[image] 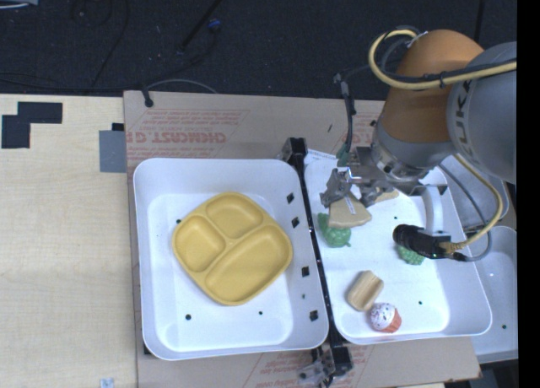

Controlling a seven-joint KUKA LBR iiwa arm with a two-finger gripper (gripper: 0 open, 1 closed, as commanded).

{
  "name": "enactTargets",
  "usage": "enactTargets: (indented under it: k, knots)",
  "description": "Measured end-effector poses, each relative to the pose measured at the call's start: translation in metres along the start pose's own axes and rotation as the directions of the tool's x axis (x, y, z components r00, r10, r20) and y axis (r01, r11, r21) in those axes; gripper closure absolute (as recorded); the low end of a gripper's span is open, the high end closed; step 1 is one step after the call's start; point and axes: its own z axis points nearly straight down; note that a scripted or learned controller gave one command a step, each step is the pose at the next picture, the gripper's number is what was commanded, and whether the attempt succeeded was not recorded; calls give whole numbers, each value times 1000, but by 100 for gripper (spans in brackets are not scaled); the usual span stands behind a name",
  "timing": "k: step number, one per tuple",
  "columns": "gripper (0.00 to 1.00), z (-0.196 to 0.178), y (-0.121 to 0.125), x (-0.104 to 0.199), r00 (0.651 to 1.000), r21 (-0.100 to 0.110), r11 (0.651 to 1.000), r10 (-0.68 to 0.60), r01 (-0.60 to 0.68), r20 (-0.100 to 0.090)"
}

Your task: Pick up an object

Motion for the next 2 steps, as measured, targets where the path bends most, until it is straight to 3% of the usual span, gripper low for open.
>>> enactTargets:
  k: [2]
  knots:
    - [100, 20, -16, 111, 1000, 1, 1000, -1, 1, 0]
